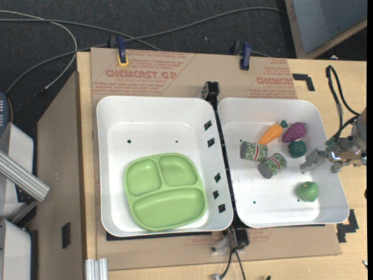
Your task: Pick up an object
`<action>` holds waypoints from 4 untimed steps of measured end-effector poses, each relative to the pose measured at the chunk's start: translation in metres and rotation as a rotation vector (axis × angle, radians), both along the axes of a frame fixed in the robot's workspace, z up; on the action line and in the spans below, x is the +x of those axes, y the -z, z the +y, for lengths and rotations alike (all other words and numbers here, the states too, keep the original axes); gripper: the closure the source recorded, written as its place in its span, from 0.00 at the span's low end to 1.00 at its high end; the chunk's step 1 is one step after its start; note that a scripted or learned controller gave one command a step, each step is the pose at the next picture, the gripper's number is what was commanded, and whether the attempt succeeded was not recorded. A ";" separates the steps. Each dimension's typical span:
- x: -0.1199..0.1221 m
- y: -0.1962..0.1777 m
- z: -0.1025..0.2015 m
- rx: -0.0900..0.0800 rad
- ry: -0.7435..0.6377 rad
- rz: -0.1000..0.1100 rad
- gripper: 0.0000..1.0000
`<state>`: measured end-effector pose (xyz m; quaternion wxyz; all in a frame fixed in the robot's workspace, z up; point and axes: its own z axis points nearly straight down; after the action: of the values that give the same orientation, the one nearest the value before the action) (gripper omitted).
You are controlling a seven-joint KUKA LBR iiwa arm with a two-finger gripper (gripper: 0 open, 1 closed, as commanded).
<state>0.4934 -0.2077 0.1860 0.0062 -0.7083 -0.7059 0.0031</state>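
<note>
Spanning most of the view, the cardboard-covered worktop (175, 69) carried two shallow white bins side by side. The left white bin (116, 112) held a pale green divided plastic plate (166, 191). The right white bin (326, 212) held a loose cluster of small toys: an orange carrot-shaped piece (270, 134), a purple grape-like piece (295, 131), a dark green round piece (297, 149), two small cans with green-and-red labels (253, 151) and (273, 164), and, apart from the rest, a bright green pepper-like toy (307, 191).

At the bin's right wall sat the metal claw (327, 158). It looked spread, one finger reaching left into the bin, with nothing between the fingers.

By my judgement the main risk was the crowding. The dark green piece lay just left of the claw and the cans close beyond, so a descent there could nudge one toy into another or close on two at once. The round shapes might also roll out of a pinch. The bin's raised wall beside the claw could catch a finger.

The green pepper-like toy lay near the claw, below and slightly left, standing clear and seemingly the easier target.
</note>
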 end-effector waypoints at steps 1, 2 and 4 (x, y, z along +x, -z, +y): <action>0.003 -0.006 0.000 -0.003 -0.004 -0.012 0.00; -0.002 0.051 0.010 0.000 -0.004 -0.006 0.00; -0.002 0.090 0.011 -0.003 -0.003 -0.014 1.00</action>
<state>0.4917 -0.1970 0.0964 0.0004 -0.7072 -0.7070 -0.0008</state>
